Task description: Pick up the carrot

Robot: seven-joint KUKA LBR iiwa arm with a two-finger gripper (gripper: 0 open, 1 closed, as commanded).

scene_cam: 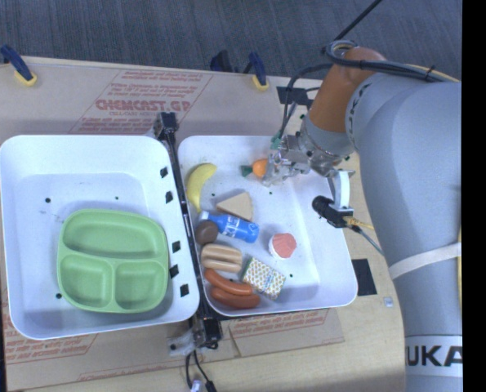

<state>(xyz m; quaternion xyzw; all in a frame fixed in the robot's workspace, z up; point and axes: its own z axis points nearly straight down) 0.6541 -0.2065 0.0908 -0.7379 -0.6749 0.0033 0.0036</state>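
Observation:
The carrot (pixel 260 168) is a small orange piece with a green top. It lies near the back of the right bin (pixel 332 278), past the other food. My gripper (pixel 274 169) is low over the bin, right against the carrot's right end. The wrist and its cabling cover the place where they meet, so a hold on the carrot cannot be made out.
The right bin also holds a banana (pixel 198 183), a cheese wedge (pixel 237 205), a blue bottle (pixel 234 229), a hot dog bun (pixel 221 257), a sausage (pixel 231 289), a cracker (pixel 264 277) and a red disc (pixel 283 245). A green divided plate (pixel 112 261) lies in the left bin (pixel 30 170).

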